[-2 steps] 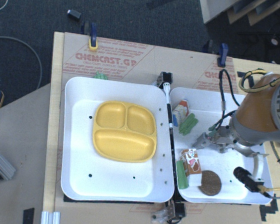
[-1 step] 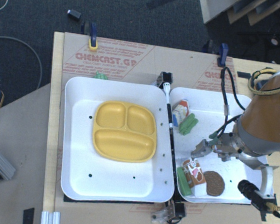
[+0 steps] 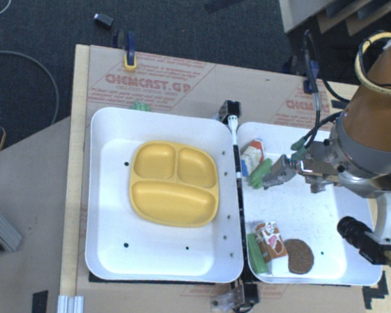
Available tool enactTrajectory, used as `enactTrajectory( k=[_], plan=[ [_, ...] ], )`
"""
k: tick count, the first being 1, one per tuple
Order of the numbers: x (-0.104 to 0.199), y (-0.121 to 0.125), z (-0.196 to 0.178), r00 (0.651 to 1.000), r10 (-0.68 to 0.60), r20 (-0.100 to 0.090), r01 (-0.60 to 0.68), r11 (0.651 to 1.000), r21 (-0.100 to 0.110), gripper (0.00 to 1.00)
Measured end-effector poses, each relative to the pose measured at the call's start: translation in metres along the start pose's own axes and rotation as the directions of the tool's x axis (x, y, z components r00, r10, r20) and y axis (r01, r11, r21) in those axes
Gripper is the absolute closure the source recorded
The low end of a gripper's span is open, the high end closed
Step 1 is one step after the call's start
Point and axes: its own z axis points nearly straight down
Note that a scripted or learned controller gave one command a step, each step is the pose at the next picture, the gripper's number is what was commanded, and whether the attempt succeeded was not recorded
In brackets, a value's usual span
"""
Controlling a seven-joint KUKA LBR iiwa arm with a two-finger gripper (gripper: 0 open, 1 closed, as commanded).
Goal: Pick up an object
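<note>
My gripper (image 3: 276, 175) hangs over the upper left part of the right bin (image 3: 344, 204), pointing left towards the divider. A green elongated item (image 3: 259, 174) sits right at its tip, touching or overlapped by it; whether it is gripped is hidden. Just left of that are a white and red bottle-like item (image 3: 253, 152) and a small blue piece (image 3: 245, 167). At the bin's front left lie a red-brown packet (image 3: 270, 239), a green strip (image 3: 255, 254) and a round brown disc (image 3: 300, 256).
The left bin (image 3: 102, 177) holds a yellow divided plate (image 3: 175, 184). The bins rest on a cardboard sheet (image 3: 190, 81) held by clamps (image 3: 130, 50) at the back. The arm's body covers the right bin's far right side.
</note>
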Motion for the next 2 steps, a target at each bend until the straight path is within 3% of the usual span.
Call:
enactTrajectory(
  k=[1, 2],
  plan=[
    [0.0065, 0.0011, -0.1671, 1.000, -0.002, -0.001, 0.002, 1.000, -0.009, 0.00],
    [0.0066, 0.0012, -0.1718, 1.000, -0.001, 0.000, 0.001, 1.000, -0.002, 1.00]
  ],
)
